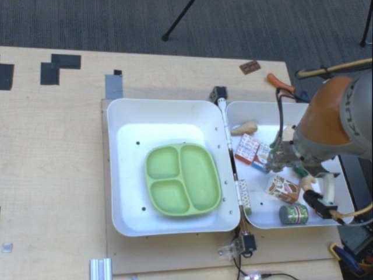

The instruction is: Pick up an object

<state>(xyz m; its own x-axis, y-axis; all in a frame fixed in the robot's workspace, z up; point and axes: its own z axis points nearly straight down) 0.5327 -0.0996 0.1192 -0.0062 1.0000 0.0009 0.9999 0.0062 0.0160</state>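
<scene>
The arm, grey with an orange band, reaches in from the right of the frame and hangs low over the right bin (344, 206). Its gripper (280, 159) sits among the clutter near that bin's middle, but whether it is apart, together, or clamped on anything I cannot tell from this angle.

The candidates for picking all lie in the right bin: a beige lumpy item (243, 128) near its upper left, a red-and-white patterned box (246, 150) just below it, a small blue-edged packet (261, 156) beside the gripper, an orange-and-white snack packet (284, 188) lower down, and a green-labelled can (293, 214) lying on its side near the bottom edge. A narrow printed strip (242, 193) lies along the divide between the bins.

The left bin (116, 214) holds a light green divided tray (182, 179) with three compartments.

This looks like the descent or grasp step, aimed at the blue-edged packet or the patterned box. The next move calls for closing squarely on one item and lifting straight up without dragging neighbours.

No brand or writing is legible; the prints are too small.
</scene>
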